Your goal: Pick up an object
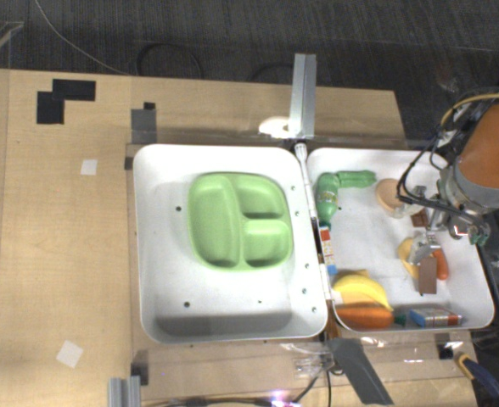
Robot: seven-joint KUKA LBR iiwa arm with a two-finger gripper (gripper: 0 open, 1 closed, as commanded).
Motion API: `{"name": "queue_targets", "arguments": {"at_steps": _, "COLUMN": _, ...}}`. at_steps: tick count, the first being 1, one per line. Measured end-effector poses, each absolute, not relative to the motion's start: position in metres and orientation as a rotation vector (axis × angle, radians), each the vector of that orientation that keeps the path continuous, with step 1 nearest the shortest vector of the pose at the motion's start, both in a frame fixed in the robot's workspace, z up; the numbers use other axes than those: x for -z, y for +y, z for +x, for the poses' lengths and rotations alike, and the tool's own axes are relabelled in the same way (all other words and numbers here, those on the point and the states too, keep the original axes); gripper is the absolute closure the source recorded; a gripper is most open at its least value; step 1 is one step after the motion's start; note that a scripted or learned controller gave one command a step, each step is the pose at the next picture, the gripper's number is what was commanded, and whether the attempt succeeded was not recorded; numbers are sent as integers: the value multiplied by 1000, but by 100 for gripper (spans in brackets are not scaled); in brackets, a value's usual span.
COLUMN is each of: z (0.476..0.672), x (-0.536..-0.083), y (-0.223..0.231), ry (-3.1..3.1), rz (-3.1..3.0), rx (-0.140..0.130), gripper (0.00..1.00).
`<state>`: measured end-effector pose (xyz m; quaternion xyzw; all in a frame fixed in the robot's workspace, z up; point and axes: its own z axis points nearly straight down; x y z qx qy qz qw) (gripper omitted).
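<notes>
My gripper (426, 265) hangs low in the right bin (479, 308), under the grey arm with its orange band (491, 147). It sits right over a small yellow piece (407, 252) and a small orange piece (442, 266), which flank it. Whether anything is held is hidden by the gripper body. Other objects in this bin: a green bottle (326, 200), a green tube-shaped item (356, 178), a beige round object (388, 193), a yellow banana-like object (361, 291), an orange object (365, 317) and a marker-like stick (434, 318).
The left bin (160, 312) holds a green divided plate (237, 219). A metal post (304, 91) stands behind the wall between the bins. Black cables (419, 172) loop off the arm above the right bin's back corner. Wooden bench lies to the left.
</notes>
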<state>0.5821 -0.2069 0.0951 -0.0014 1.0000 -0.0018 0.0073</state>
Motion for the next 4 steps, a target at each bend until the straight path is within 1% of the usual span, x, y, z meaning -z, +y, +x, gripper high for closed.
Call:
{"name": "queue_targets", "arguments": {"at_steps": 1, "z": 535, "x": -90, "y": -206, "ry": 3128, "rz": 40, "rx": 5, "gripper": 0}}
{"name": "queue_targets", "arguments": {"at_steps": 2, "z": 492, "x": -91, "y": -187, "ry": 3121, "rz": 116, "rx": 7, "gripper": 0}}
{"name": "queue_targets", "arguments": {"at_steps": 3, "z": 494, "x": -91, "y": -184, "ry": 3106, "rz": -296, "rx": 14, "gripper": 0}}
{"name": "queue_targets", "arguments": {"at_steps": 4, "z": 509, "x": -91, "y": -205, "ry": 2957, "rz": -1004, "rx": 15, "gripper": 0}}
